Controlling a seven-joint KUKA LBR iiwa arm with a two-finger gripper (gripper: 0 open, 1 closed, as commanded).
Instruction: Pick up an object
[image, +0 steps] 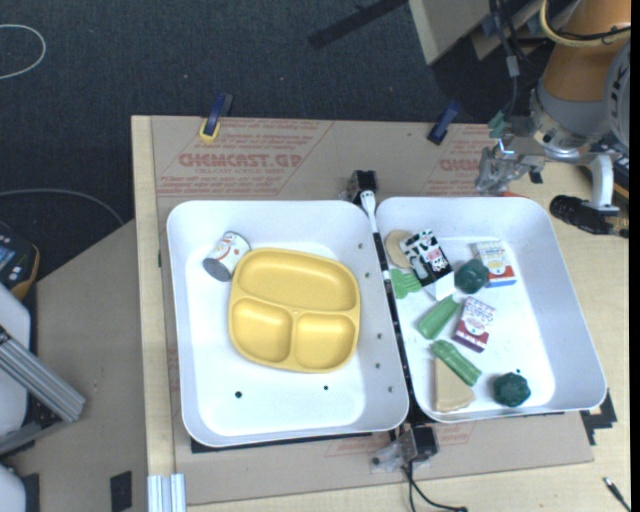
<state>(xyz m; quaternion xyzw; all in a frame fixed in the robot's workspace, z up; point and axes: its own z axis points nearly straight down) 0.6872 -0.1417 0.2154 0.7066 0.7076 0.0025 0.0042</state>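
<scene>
Two bins; gripper (497, 168) beyond right bin (560, 250) far rim, finger state unclear, nothing held.

Landmark: a brown board (300, 150) printed with red lettering lies under both bins.
Blue-and-yellow clamp (213, 118): grips the board's far edge, toward its left corner.
Blue clamp (442, 123): bites the same far edge, right of centre.
Dark carpet (150, 60): spreads beyond the board's far edge.
Grey cable (22, 48): loops on the carpet, well beyond the board's far left corner.
Metal rail (40, 380): lies slanted off the board's left side.
</scene>
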